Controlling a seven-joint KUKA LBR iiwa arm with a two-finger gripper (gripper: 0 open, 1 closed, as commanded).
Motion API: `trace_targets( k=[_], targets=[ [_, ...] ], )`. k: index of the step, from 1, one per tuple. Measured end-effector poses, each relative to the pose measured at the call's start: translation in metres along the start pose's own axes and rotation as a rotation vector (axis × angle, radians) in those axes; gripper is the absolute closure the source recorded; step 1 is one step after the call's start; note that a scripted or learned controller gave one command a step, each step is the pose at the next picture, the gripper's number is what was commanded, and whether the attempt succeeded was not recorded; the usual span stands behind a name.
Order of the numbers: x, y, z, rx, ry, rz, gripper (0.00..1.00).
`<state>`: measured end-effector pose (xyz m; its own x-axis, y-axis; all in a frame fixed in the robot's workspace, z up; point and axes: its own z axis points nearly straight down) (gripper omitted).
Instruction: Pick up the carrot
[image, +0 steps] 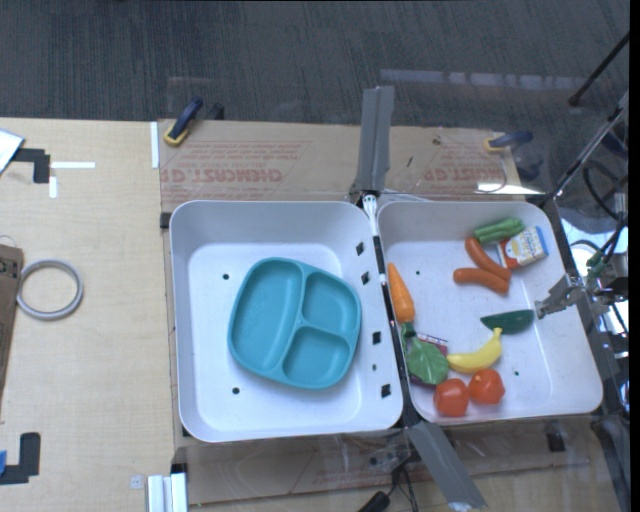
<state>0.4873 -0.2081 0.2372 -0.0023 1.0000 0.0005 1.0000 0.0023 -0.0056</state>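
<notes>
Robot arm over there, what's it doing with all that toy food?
It's meant to pick up the orange toy carrot, which lies untouched by the left wall of the right-hand white bin. The grey robot arm's gripper sits at that bin's right edge, far from the carrot and holding nothing. A yellow plastic banana, two red tomatoes and other toy foods lie around. The left white bin holds a teal divided plate.

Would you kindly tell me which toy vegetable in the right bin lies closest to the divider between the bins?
The carrot: orange, lying right against the left wall, above the leafy greens.
</notes>
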Motion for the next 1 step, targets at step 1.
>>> trace_targets(
  k=[1],
  targets=[
    [0.0351, 0.0034, 0.1448, 0.000, 0.001, 0.338, 0.00]
  ],
)
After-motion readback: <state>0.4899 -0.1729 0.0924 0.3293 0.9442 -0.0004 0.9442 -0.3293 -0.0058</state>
